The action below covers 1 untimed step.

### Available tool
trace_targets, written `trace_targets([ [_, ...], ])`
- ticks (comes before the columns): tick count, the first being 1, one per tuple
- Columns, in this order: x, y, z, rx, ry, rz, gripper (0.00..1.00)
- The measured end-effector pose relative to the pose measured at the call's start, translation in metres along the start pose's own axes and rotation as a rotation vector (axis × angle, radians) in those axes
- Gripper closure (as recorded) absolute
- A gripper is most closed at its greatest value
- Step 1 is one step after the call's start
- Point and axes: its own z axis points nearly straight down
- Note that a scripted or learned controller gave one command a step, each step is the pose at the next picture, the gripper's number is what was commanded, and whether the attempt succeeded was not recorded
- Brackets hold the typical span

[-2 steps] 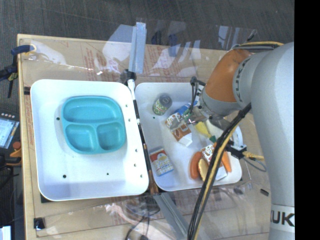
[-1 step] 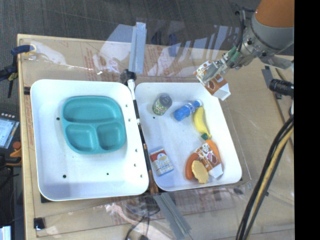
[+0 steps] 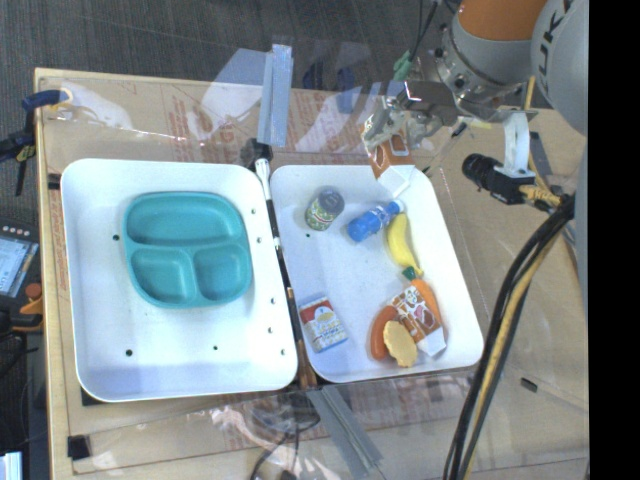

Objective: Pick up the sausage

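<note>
You see the two-finger gripper [image 3: 383,140] above right white bin [image 3: 455,286] far rim, pinching a small brown sausage piece [image 3: 381,160] w/ fingers closed on it.

One camera on me here, fixed high above the bench [image 3: 120,98] and tilted down at a slant, so the far edge sits at the top of the picture. It stands back enough to take in both white bins whole, the left bin [image 3: 85,268] and the right bin [image 3: 445,268]. My arm [image 3: 520,18] comes in from the right, probably cropped at the upper corner.
</note>
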Motion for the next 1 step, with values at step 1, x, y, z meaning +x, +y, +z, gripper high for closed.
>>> trace_targets([
  [1, 0.0704, -0.104, 0.0234, 0.003, 0.002, -0.052, 1.0],
])
